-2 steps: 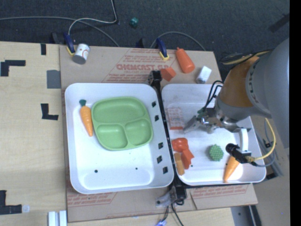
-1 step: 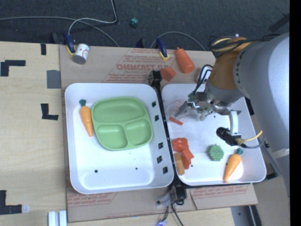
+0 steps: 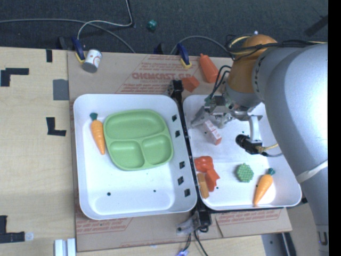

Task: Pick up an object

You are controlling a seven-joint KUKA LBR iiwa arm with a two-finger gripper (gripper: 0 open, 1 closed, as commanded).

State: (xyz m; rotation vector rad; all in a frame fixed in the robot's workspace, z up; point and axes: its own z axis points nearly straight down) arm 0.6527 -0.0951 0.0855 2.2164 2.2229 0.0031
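In the right-hand shallow white bin [image 3: 282, 196], the grey arm's jaws [image 3: 211, 116] hang low over a small white-and-red carton [image 3: 213, 134], seemingly lined up to take it; whether they are spread or pinching I cannot tell. Nearby lie a green knobbly ball [image 3: 244, 173] and an orange plastic carrot [image 3: 262, 189], well apart from the carton

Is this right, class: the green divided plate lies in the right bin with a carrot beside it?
Not quite. The camera view shows the green divided plate in the left bin, not the right one. A carrot does lie beside it.
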